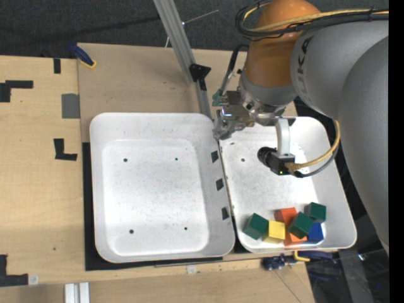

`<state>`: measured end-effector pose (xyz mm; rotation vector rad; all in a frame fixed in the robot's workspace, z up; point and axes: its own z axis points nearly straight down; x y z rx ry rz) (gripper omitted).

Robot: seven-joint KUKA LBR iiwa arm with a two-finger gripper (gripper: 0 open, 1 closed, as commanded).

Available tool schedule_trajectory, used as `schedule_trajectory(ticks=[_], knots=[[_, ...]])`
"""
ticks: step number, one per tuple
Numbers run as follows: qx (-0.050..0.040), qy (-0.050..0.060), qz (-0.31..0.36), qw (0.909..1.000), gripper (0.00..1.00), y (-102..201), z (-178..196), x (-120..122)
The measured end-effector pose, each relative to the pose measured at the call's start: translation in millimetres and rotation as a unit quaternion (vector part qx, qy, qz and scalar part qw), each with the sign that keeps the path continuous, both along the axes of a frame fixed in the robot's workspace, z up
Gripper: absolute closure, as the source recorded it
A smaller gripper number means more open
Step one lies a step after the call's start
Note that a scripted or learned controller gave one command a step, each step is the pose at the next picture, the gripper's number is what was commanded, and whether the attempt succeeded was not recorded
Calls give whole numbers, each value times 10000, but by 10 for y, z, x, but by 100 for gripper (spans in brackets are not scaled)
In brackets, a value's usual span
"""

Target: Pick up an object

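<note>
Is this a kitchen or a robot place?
It looks like a robot lab or test bench, not a kitchen. A big grey robot arm with an orange band reaches over two shallow white plastic bins, and small coloured blocks sit piled in the right bin's corner for picking practice.

Grey arm [344, 74] with orange band, reaching in from the right, bent steeply downward; hand [225, 124] low, fingers indistinct.

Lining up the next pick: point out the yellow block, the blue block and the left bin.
yellow block [276, 231]: camera view, top face.
blue block [315, 232]: camera view, visible side.
left bin [151, 185]: camera view, bare floor.
</note>
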<state>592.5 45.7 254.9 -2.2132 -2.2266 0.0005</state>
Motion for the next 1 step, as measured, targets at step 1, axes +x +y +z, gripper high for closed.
schedule_trajectory(ticks=[1], knots=[[-4,-1,1,10000,100,485,-54,75]])
